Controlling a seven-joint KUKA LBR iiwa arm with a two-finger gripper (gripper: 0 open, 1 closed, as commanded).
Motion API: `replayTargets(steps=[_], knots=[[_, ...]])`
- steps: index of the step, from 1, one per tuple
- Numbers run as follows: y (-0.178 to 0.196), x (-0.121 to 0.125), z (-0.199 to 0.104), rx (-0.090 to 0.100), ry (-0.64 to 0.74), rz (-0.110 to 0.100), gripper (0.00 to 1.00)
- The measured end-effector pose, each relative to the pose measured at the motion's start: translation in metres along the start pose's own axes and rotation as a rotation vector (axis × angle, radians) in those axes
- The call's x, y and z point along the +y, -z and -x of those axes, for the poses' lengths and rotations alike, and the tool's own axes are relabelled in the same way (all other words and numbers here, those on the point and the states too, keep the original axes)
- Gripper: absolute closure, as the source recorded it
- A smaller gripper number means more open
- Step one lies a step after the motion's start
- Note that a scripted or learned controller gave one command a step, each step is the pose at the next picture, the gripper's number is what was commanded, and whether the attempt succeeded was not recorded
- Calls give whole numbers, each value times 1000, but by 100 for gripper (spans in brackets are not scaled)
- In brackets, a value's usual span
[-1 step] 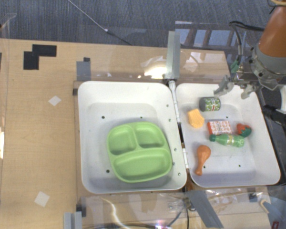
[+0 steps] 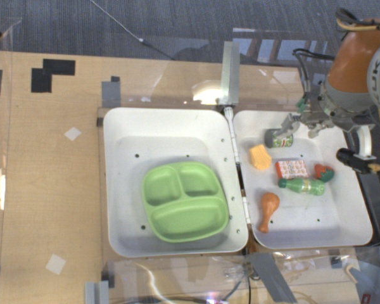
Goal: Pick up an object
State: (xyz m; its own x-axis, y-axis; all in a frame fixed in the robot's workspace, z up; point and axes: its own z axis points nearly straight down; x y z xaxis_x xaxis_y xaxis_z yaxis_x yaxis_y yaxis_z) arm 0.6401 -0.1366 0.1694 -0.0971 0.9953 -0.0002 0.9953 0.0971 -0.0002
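Note:
The right bin [image 2: 342,223] holds several small items. A grey and green can [image 2: 279,138] lies at its far side. In front of it are a yellow wedge [image 2: 260,157], a red and white box [image 2: 291,168], a green bottle [image 2: 303,186], a red and green piece [image 2: 323,172] and an orange drumstick [image 2: 268,209]. My gripper [image 2: 302,126] hangs over the far part of this bin, just right of the can and above it. Its fingers stand apart with nothing between them.
The left bin [image 2: 123,170] holds a green divided plate [image 2: 185,201]. A metal divider [image 2: 238,170] runs between the two bins. The arm's orange band [image 2: 354,65] and grey wrist lean in over the right bin's far right corner.

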Motion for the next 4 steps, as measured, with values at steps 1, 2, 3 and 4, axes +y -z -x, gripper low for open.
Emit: replayTargets(steps=[1,2,3,4], knots=[[-62,22,11,-1,-26,5,0],[-51,24,10,-1,-22,7,100],[16,34,-36,-2,501,6,100],[14,41,-114,-1,593,4,100]])
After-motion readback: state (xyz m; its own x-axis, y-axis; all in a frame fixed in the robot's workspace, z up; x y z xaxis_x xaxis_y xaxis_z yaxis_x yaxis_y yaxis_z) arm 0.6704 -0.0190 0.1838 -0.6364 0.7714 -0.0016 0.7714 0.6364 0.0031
